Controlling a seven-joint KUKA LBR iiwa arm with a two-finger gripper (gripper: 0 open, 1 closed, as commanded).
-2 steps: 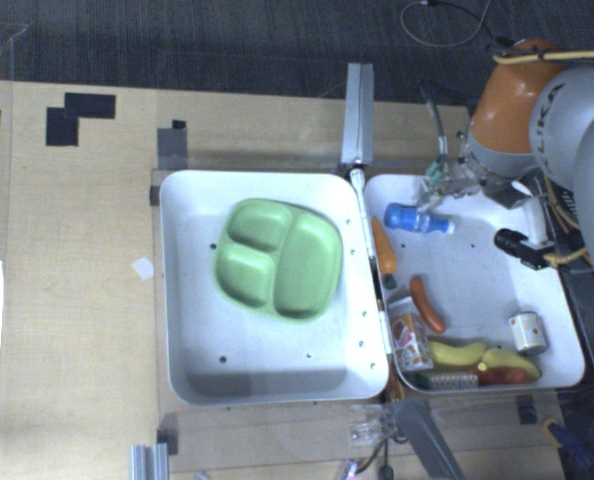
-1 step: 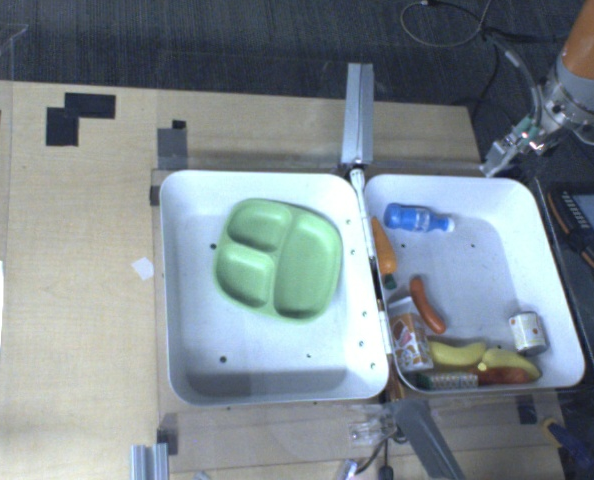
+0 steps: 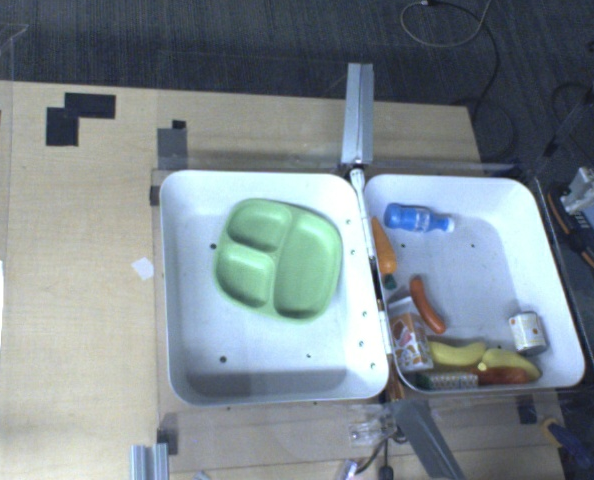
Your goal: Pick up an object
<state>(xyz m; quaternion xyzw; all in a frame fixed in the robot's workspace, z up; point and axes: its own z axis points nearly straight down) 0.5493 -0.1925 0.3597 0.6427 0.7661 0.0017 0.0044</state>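
The left white bin point(image 3: 187, 368) holds a green plate point(image 3: 277, 258) with three compartments, lying near its middle. In the right white bin point(image 3: 497, 258), a blue bottle point(image 3: 417, 219) lies on its side at the far left. An orange carrot point(image 3: 384, 248) rests along the left wall. Below it are a reddish sausage point(image 3: 427, 305) and a printed packet point(image 3: 409, 340). A yellow banana point(image 3: 457, 352), a red and yellow fruit point(image 3: 507, 366) and a small silver can point(image 3: 526, 332) crowd the near edge.
A metal post point(image 3: 358, 118) rises behind the seam between the bins. Black patches point(image 3: 77, 116) mark the wooden bench at the far left. A cable point(image 3: 447, 18) loops on the dark floor behind. Equipment point(image 3: 589, 190) stands beyond the right bin's far corner.
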